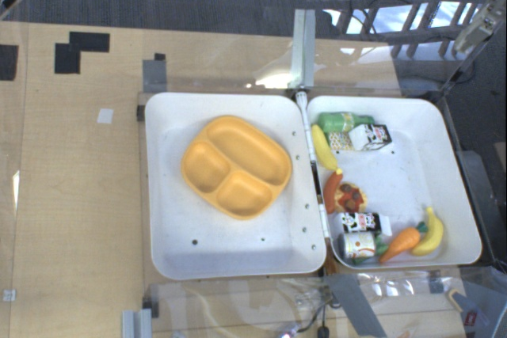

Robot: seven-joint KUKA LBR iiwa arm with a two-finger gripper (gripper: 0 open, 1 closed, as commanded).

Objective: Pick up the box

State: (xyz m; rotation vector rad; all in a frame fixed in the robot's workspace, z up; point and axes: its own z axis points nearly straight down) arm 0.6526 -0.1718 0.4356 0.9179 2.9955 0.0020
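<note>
A small white box with black print (370, 137) lies near the back left of the right bin (420, 170), beside a green bottle (344, 121) and a yellow banana (323, 148). A second black-and-white box (360, 222) lies at the bin's front left, just above a can (358, 246).
The left bin (170, 233) holds a yellow divided plate (236, 165). In the right bin a red food item (341, 194) lies by the left wall, and a carrot (400, 241) and a second banana (432, 232) lie at the front. A metal post (303, 51) stands behind the bins.
</note>
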